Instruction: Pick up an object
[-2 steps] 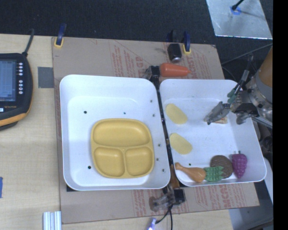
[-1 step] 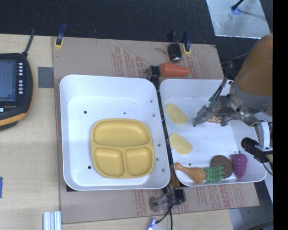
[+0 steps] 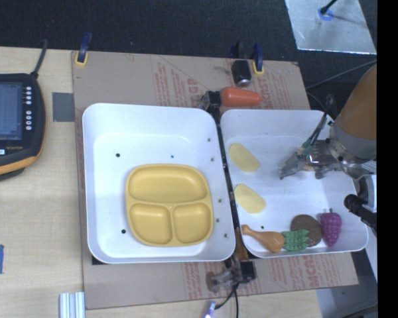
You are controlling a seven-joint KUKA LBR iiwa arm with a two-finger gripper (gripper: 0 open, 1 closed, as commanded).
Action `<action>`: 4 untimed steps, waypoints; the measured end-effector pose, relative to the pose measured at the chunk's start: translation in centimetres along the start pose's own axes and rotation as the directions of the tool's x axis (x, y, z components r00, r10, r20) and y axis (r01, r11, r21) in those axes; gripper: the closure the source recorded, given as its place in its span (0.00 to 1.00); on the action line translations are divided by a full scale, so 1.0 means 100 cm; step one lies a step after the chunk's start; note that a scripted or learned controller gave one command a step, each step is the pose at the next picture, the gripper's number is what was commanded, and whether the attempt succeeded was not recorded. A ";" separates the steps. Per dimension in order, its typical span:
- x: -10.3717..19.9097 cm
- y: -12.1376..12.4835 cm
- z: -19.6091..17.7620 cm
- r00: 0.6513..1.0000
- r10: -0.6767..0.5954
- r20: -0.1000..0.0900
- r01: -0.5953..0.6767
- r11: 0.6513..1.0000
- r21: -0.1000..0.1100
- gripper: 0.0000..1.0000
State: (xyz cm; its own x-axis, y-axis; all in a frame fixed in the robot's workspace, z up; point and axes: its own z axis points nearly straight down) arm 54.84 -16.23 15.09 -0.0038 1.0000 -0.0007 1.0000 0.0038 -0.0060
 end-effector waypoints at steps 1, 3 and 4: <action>-0.041 0.045 0.050 1.000 0.000 0.000 0.000 1.000 -0.002 0.00; -0.047 0.057 0.059 1.000 -0.001 0.000 0.001 1.000 -0.002 0.00; -0.050 0.042 0.016 1.000 0.000 0.000 0.000 1.000 -0.006 0.00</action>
